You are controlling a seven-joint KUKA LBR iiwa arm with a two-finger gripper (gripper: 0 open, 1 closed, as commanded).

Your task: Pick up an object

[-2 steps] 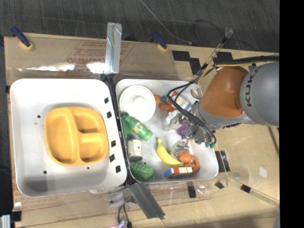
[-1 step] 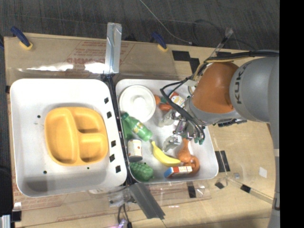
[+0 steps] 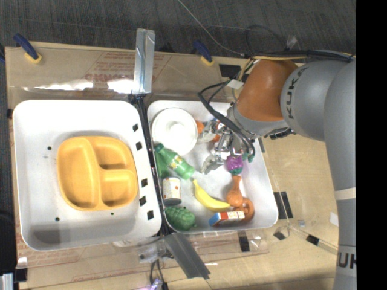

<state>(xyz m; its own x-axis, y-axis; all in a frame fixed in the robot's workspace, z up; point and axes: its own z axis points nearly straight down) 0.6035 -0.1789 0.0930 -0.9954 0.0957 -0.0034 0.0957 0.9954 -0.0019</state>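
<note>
My gripper [image 3: 225, 156] hangs low over the middle of the right bin [image 3: 261, 173], reaching in from the upper right. Its metal fingers point down and left and look spread, with nothing seen between them. A purple grape cluster [image 3: 234, 162] lies right beside the fingertips. Below it sit an orange toy [image 3: 236, 193], a banana [image 3: 209, 198] and a small red and blue box [image 3: 228, 217]. To the left are a green bottle [image 3: 172, 161], a small can [image 3: 172, 189] and a green bumpy fruit [image 3: 179, 217]. A white round plate [image 3: 174, 129] rests in the bin's upper left.
The left bin [image 3: 30, 162] holds a yellow divided tray [image 3: 97, 172]. A dark divider with clips [image 3: 145, 162] separates the bins. Cables [image 3: 211, 95] loop near the wrist. Blue clamps [image 3: 27, 47] hold the cardboard base at the back.
</note>
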